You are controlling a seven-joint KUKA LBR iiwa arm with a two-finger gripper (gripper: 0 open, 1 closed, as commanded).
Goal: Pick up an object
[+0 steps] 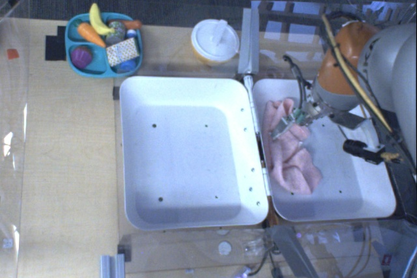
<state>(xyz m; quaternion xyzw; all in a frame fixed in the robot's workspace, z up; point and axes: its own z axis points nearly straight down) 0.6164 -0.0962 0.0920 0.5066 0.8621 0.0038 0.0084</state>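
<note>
End effector (285, 126) down on pink cloth (291, 156) in right bin (365, 202). Can't tell if grabbing. Cloth not lifted yet. Lifting still left.

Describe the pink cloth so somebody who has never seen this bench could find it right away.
Start with the two white bins and take the right bin, where the arm reaches in. Along its left side lies the pink cloth, a soft crumpled strip. The gripper is down at its upper end, and the cloth is the only pink thing in either bin.
</note>
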